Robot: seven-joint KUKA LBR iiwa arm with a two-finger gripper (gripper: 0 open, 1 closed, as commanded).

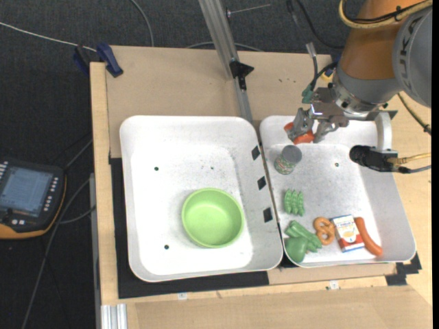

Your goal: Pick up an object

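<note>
My gripper (309, 130) hovers over the back left corner of the right bin (384, 190). A small red-orange object (303, 137) shows between its fingertips, and the fingers are closed on it. Just below it a small grey can (288, 159) lies on the bin floor. Further forward in the same bin lie a ridged green piece (293, 201), a green toy (300, 238), a brown pretzel (322, 229), a small white and orange box (348, 233) and an orange stick (371, 240).
The left bin (144, 184) holds a green bowl (212, 216) near its front right. A metal pole (223, 33) rises slantwise behind the bins. A black cable connector (370, 157) juts over the right bin's right side.
</note>
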